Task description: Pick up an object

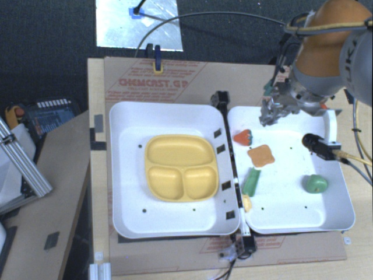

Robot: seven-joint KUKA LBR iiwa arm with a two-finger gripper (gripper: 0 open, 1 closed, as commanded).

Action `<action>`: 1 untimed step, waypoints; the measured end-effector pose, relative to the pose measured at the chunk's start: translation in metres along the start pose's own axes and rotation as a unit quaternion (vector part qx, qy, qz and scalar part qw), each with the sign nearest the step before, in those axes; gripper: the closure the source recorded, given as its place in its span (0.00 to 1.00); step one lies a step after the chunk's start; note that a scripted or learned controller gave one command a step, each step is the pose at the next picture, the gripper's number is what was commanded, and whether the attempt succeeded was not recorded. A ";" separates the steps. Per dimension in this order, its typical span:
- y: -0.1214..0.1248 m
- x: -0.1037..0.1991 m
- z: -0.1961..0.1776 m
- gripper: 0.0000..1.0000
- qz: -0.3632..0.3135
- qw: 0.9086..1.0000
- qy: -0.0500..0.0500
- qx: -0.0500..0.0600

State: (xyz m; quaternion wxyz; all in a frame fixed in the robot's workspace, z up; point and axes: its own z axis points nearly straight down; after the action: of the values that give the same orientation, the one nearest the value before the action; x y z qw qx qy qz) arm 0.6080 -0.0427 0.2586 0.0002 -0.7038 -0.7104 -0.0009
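Single arm (pixel 326 45) reaches in from the right, orange band above the wrist. The gripper (pixel 270 116) hangs over the far left corner of the right bin (pixel 291 210), close to the bin's far rim. Whether it is open or closed cannot be told from this view; the tip is small and dark against the rim.

Right bin contents, all lying loose on the bin floor:
- red piece (pixel 242 137) with a green end, nearest the gripper, just below and to the left of it, apart from it
- orange square (pixel 260 155), flat, just beside the red piece on the near side
- green stick (pixel 252 181), tilted, near the divider between the bins
- small yellow bit (pixel 246 203), just below the green stick, at the bin's left wall
- green round item (pixel 315 184), well apart from the others, toward the right side

Left bin (pixel 131 127) holds a yellow divided tray (pixel 180 167) of three compartments, lying roughly centred.

Both bins sit on a brown sheet (pixel 175 80) printed with red lettering, which lies on the table.
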 end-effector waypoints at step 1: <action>0.010 0.047 0.008 1.00 0.000 1.000 0.000 0.000</action>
State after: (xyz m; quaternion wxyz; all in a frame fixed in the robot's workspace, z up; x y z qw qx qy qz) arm 0.6178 0.0045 0.2502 -0.0002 -0.7038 -0.7104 -0.0011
